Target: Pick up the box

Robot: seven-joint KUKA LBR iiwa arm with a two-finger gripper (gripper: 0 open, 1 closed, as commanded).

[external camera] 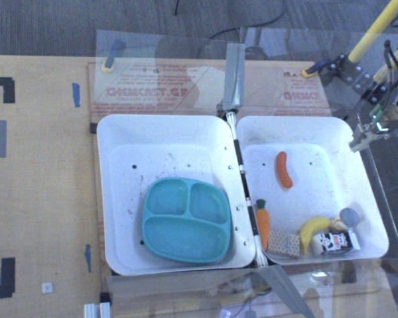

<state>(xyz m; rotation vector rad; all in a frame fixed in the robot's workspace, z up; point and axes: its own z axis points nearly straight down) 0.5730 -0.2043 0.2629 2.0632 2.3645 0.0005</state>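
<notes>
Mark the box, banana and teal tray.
box (336, 242): camera view, middle of its printed top face.
banana (312, 231): camera view, mid-curve of the peel.
teal tray (185, 238): camera view, floor of its large compartment.

The left bin holds a blue-green plate with three parts, down toward 5 o'clock. In the right bin, an orange hot dog lies near the middle, a toy carrot rests by the left wall at 8 o'clock, and a yellow banana curves at 5 o'clock. A small grey round thing sits just past the banana at 4 o'clock, and a speckled tan pad lies between the carrot and the banana.
</notes>
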